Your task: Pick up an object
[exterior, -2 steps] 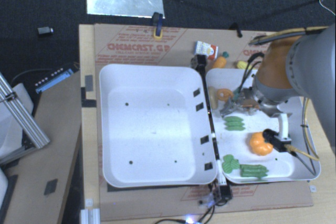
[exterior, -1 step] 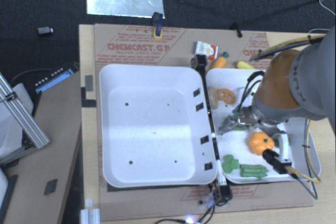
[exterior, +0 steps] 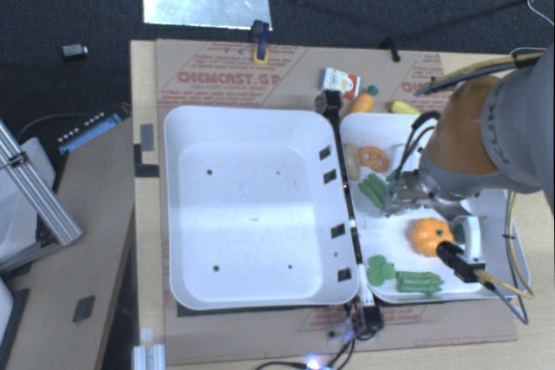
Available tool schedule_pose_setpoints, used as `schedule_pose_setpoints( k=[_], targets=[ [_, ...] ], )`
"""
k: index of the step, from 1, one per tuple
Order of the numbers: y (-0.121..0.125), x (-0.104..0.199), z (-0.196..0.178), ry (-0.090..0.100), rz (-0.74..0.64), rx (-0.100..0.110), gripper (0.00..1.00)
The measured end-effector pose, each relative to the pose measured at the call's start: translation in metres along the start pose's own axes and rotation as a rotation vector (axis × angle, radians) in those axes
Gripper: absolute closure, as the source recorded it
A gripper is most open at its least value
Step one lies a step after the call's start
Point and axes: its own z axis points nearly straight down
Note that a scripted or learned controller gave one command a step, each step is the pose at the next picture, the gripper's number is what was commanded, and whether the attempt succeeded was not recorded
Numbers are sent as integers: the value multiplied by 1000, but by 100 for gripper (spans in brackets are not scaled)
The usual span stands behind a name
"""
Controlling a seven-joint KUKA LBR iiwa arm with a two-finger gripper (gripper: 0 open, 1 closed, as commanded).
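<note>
hand point(exterior: 397, 197): down in right bin point(exterior: 486, 286), grip state cannot tell | touching green toy point(exterior: 375, 189) | toy's long axis runs diagonally

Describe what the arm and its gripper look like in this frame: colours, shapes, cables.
The arm is a thick, rounded grey casing with a broad orange band above the wrist. Below the band sits a darker grey metal wrist section carrying the gripper, small and dark metallic. Black cables loop along the wrist by the band, and a thin yellow cable runs along the top of the arm. No markings are legible.
</note>
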Motion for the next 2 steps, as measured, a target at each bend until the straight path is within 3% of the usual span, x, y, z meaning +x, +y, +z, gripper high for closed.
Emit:
schedule_pose_setpoints(
  k=[2],
  targets=[
    [20,-6,-5,1,0,2,100]
  ],
)
